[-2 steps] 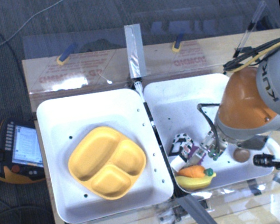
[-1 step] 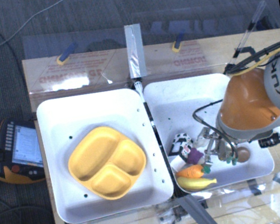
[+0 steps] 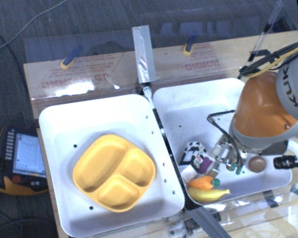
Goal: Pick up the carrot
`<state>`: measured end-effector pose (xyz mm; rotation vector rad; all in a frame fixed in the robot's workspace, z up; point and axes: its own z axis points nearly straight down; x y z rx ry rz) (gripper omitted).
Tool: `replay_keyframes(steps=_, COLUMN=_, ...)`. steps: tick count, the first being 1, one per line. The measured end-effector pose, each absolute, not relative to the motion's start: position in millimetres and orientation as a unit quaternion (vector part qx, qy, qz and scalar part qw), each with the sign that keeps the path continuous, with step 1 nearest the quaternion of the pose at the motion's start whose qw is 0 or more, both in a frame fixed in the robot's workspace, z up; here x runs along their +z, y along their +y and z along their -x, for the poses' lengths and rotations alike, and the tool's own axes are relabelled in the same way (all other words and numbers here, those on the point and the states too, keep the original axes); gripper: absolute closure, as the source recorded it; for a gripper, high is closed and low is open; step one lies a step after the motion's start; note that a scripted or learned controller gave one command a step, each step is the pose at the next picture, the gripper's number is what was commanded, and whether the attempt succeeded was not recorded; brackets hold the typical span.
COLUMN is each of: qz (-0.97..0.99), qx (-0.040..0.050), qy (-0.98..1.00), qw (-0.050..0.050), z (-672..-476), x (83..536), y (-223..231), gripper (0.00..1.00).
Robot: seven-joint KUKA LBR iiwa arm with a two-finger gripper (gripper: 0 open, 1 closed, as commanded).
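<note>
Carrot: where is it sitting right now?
The carrot lies in the right bin, near its front-left corner, just above the banana. The gripper is close by on its upper right.

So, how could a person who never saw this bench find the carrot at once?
Look at the right white bin, then go to its near left corner, where a few small things lie close together. The carrot is the short orange piece with a green end, lying just above the yellow banana and touching it. It is the only orange item there; the black-and-white toy sits further back.
</note>
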<state>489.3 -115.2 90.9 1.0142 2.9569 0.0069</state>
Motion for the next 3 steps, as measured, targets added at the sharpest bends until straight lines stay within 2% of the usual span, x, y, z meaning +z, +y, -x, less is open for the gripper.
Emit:
replay_keyframes(steps=1, qz=-0.489, qx=0.0036, qy=0.872, qw=0.008, z=-489.7, x=91, y=-106, gripper=0.00)
replay_keyframes(steps=2, qz=-0.167, qx=-0.0001, qy=0.986, qw=0.011, z=-490.5, x=91, y=-110, gripper=0.00)
replay_keyframes(steps=3, qz=-0.323, qx=0.0029, qy=0.946, qw=0.005, z=-488.0, x=90, y=-119, gripper=0.00)
